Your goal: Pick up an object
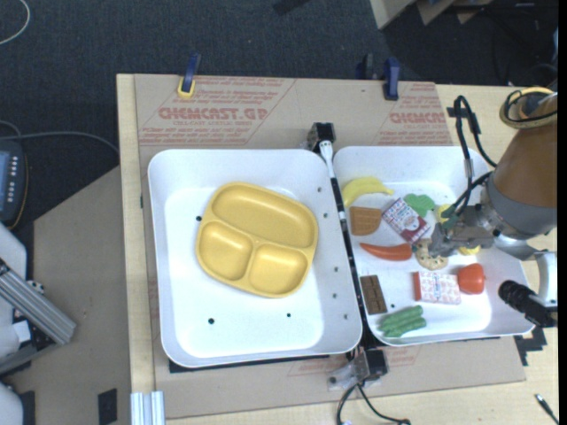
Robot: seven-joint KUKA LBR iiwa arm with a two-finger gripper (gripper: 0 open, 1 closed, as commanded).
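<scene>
Though whether the claw [447,237] is clenched I cannot tell, it hangs just above the cookie [431,257], beside the chili [386,251].

Even, bright overhead light, soft shadows, slightly grainy but sharp.

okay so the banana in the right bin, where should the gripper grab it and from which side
Grip the banana across the middle of its curve, coming straight down from above. It lies flat near the right bin's back left corner, with bare floor behind it. Close the fingers front to back across its narrow width; the brown block sits close in front, so the front finger has little room. The gripper is over the bin's middle.
</scene>
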